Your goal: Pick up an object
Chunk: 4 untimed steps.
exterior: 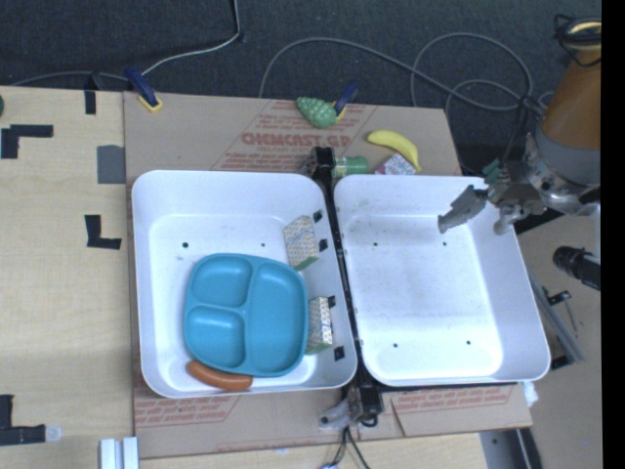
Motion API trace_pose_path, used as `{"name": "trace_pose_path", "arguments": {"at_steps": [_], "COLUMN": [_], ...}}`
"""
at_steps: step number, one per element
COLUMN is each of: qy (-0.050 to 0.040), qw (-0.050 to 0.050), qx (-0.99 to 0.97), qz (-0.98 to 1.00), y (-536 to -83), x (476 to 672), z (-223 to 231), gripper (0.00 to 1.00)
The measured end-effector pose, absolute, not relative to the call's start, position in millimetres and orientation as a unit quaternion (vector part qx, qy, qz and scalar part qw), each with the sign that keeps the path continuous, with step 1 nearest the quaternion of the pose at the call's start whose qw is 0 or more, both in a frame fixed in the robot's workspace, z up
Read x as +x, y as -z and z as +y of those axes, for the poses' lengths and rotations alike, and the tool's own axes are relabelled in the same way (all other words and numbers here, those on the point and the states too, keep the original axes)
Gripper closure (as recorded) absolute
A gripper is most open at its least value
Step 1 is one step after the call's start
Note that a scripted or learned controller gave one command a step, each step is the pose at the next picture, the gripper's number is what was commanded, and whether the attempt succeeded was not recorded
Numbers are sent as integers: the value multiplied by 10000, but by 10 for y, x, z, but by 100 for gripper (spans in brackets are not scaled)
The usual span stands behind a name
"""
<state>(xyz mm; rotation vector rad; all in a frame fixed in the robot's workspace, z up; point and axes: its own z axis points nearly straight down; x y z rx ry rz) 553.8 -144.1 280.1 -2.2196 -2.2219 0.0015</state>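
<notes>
My gripper (474,222) hangs over the upper right part of the right white bin (508,360), open, with nothing between its fingers (452,215). The left white bin (156,262) holds a blue divided plate (244,313). An orange sausage (219,376) lies at the plate's lower edge. Two small patterned blocks sit near the divider, one (302,239) above the plate and one (320,323) to its right. All of these lie well left of the gripper.
Beyond the bins on the cardboard lie a green toy (317,111), a yellow banana (394,147), a small green item (351,165) and a pale packet (396,166). Cables run over the dark floor at the back. The arm's orange band (574,101) is at the right.
</notes>
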Motion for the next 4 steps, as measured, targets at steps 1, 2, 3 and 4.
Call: {"name": "trace_pose_path", "arguments": {"at_steps": [1, 2, 3, 4], "qy": [-14, -4, 8, 0], "qw": [24, 10, -12, -10], "qx": [-7072, -7064, -7064, -7063], "qz": [-7070, -7078, -7078, -7079], "y": [-1507, -1163, -856, -856], "x": [5194, 5823, 6651, 6689], "z": [-1744, -1191, -963, -1017], "gripper": [0, 0, 0, 0]}}
